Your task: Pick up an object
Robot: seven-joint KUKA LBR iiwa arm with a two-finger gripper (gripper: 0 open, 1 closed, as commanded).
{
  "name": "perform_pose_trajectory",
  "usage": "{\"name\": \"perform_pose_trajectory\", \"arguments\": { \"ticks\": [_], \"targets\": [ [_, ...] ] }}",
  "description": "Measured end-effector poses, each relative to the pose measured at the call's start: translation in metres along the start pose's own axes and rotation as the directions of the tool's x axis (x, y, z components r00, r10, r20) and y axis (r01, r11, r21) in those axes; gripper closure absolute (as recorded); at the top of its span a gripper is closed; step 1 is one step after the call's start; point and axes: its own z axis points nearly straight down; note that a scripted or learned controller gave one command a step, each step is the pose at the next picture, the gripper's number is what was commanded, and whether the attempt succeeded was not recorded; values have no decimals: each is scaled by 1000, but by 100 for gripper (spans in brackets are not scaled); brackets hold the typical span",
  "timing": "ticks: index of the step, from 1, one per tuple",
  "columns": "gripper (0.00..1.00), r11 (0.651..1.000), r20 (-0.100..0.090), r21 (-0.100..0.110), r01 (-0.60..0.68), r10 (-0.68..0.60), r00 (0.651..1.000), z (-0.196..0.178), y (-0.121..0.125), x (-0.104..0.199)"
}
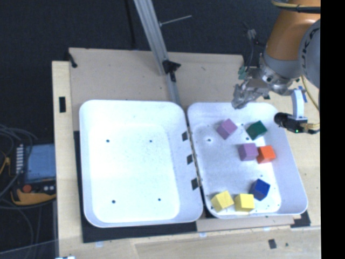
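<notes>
1. Camera view puts the gripper [243, 97] over the far rim of the right bin [291, 196], hanging off the grey-and-orange arm [288, 36] that reaches in from the right.
2. You can't tell from here whether it is released or clenched; nothing shows in its grip.
3. Your nearest target looks like the purple block [227, 128]: it lies just toward the camera and a touch left of the gripper, apart from its neighbours.
4. The green block [256, 129] sits just to its right, also free-standing.
5. Further forward, a second purple block [248, 151] touches the orange block [266, 154], so that's tighter.
6. Blue block [260, 189] and two yellow blocks [233, 201] crowd the near rim.
7. The left bin [86, 117] shares the worktop [63, 144], well apart from the action.
</notes>
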Motion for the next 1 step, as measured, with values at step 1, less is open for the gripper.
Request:
{"name": "perform_pose_trajectory", "arguments": {
  "ticks": [1],
  "targets": [
    [100,1000,1,-2,1,-1,1000,-55,2,-2]
  ]
}}
